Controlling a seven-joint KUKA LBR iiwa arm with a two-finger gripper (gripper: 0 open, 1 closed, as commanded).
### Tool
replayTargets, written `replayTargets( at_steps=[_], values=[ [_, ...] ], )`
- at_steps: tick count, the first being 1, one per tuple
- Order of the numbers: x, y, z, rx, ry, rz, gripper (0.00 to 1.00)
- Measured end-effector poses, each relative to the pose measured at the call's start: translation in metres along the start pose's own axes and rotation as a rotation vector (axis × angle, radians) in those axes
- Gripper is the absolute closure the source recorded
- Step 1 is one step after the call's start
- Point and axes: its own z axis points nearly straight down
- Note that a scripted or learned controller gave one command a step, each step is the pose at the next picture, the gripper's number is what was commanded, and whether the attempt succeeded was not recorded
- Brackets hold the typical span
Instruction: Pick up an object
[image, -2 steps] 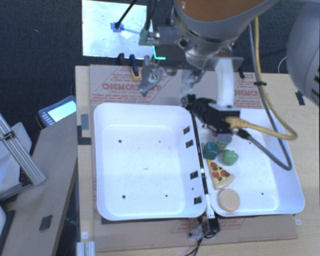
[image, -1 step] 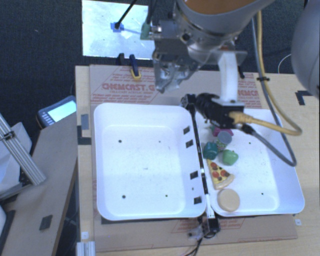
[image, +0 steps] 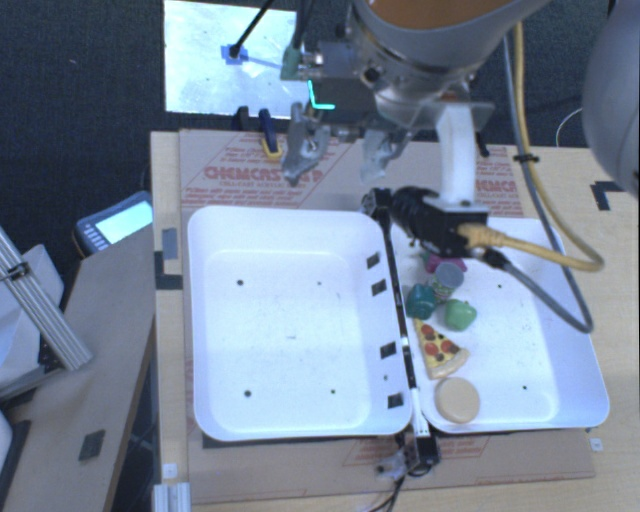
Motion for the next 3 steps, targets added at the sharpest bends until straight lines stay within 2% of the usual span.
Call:
replayTargets(
  at_steps=[3],
  values=[
    [0.0,0.0,0.0,0.0,0.0,0.0,0.0]
  ],
)
